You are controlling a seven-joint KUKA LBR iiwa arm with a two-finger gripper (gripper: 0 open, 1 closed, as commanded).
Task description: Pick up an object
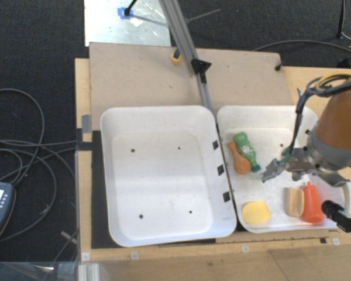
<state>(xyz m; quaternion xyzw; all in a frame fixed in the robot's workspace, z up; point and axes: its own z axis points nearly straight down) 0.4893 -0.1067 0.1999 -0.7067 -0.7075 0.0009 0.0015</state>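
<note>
The right bin [263,119] holds a green bottle [245,149] lying beside an orange-brown drumstick-shaped piece [240,160] at its left side. A yellow round piece [256,213] lies near the front wall. A tan hot-dog bun [293,202] and a red ketchup bottle [311,204] lie together at the front right. My gripper [272,171] hangs over the middle of this bin, right of the green bottle and above the bun. Nothing shows between its fingers.
The left bin [158,174] sits beside the right one, joined by black clips [220,170]. A grey pole [181,28] slants across the brown board behind the bins. Cables trail over the dark floor at left.
</note>
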